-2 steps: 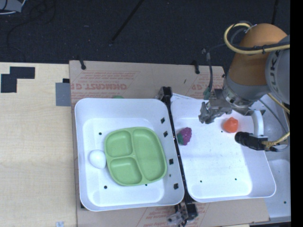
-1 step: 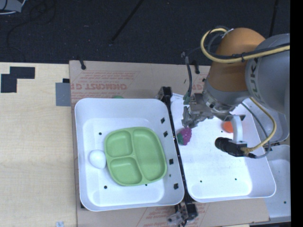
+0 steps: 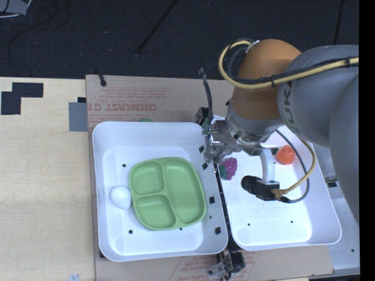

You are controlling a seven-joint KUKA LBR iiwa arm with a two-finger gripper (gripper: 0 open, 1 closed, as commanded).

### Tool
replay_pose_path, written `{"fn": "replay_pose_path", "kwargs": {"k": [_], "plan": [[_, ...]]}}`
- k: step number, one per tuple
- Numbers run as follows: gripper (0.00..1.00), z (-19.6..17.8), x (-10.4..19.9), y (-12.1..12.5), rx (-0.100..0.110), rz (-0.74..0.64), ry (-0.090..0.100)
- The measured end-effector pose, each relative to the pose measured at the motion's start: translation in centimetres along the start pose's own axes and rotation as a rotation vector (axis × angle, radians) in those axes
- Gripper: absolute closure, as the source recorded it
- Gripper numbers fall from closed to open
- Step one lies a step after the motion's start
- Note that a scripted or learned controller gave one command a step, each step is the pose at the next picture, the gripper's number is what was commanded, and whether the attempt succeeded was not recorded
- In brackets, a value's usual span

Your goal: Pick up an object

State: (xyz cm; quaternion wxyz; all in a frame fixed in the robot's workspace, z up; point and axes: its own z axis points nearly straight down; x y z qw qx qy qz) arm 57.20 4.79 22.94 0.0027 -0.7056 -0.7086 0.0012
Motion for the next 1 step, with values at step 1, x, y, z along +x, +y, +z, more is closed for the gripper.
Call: {"fn": "replay_pose_path", "kwargs": {"k": [1], "plan": [[1.0, 0.28, 6.14, 1.46, -0.003, -0.001, 0.0]]}}
